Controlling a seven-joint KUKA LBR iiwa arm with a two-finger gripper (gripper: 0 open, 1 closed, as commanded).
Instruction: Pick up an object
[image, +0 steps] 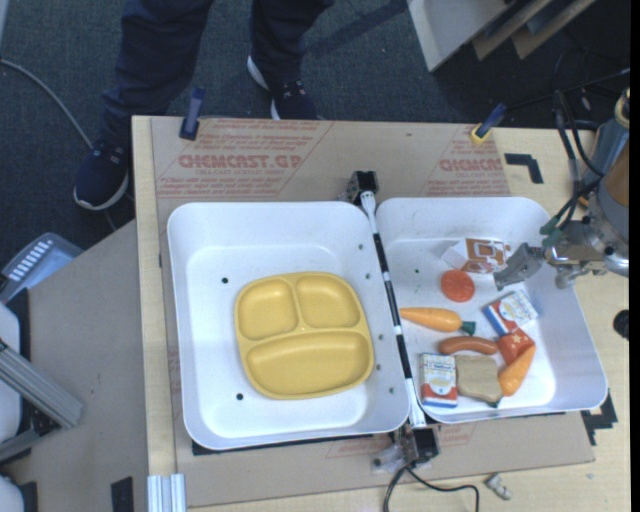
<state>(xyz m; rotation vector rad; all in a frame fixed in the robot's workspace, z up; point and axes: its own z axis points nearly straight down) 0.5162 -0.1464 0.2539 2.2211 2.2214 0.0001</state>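
Observation:
The right bin (570, 330) holds the loose objects. Among them are a red tomato slice (458, 286), a carrot (432, 319), a sausage (468, 345), a small carton (438, 381), a slice of bread (479, 379) and a red pepper (513, 346). There are also an orange piece (516, 372), a blue-and-white packet (511, 310) and an orange-and-white packet (484, 254). My gripper (535, 262) hangs over the bin's upper right part, just right of the orange-and-white packet and above the blue-and-white one. Nothing shows in its grasp.
The left bin (200, 300) bears a yellow divided plate (303, 333). A black clamp (362, 184) sits at the top of the seam between the bins. Cables (575, 120) run along the far right near the arm. A person's feet (280, 90) stand beyond the bench.

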